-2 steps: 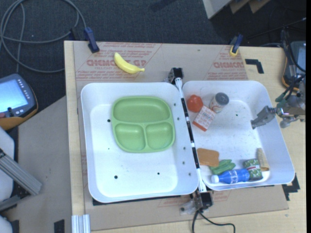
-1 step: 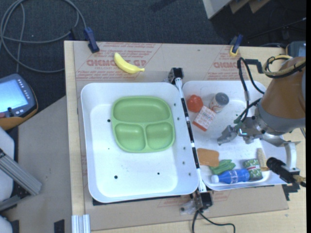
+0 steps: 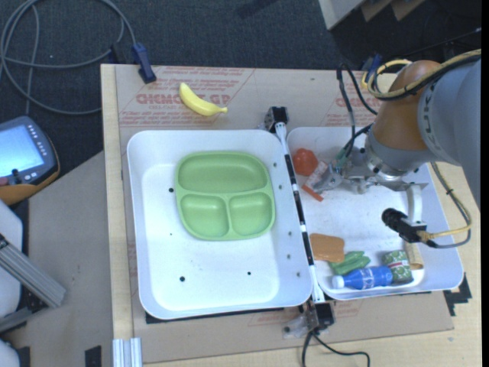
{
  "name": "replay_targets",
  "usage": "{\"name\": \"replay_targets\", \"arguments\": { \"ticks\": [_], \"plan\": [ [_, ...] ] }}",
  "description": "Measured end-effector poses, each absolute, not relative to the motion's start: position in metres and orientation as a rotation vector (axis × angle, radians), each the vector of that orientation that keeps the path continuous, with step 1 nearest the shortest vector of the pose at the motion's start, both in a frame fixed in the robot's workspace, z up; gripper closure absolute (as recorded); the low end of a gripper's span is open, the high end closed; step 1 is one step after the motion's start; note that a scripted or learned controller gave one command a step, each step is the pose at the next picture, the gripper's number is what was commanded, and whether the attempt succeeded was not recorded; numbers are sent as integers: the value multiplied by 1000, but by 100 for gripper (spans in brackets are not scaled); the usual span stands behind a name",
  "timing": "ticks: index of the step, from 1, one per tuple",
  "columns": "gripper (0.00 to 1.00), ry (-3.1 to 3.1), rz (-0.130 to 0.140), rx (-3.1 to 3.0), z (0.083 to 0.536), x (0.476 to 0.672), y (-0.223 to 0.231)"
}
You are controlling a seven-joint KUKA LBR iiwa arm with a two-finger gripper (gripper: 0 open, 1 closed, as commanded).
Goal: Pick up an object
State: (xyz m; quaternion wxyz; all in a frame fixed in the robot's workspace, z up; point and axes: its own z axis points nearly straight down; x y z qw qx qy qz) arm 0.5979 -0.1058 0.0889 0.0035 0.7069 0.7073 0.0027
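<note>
In the right bin [image 3: 443, 270] a small red-orange round fruit [image 3: 305, 159] lies near the far left corner. A thin orange-red piece [image 3: 313, 196] is just in front of it. My gripper [image 3: 322, 177] is low in that bin, right beside the fruit and over the orange-red piece. Its tip is blurred and partly hidden by the wrist. At the bin's near side lie a tan slice of bread [image 3: 327, 246], a green item [image 3: 350, 264], a blue and white bottle [image 3: 368, 279] and a small green can [image 3: 397, 264].
The left bin [image 3: 153, 266] holds a green divided plate [image 3: 225, 193]. A yellow banana [image 3: 201, 100] lies on the bench behind the bins. The grey and orange arm [image 3: 416, 121] covers the right bin's far right. Cables hang around it.
</note>
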Motion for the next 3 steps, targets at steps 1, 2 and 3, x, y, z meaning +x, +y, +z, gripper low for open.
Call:
{"name": "replay_targets", "arguments": {
  "ticks": [1, 2, 3],
  "plan": [
    [0, 2218, 7, 2217, 89, 635, -139],
    [0, 2220, -44, 2250, 87, 651, -121],
    [100, 2224, -48, 2253, 96, 650, -120]
  ]
}}
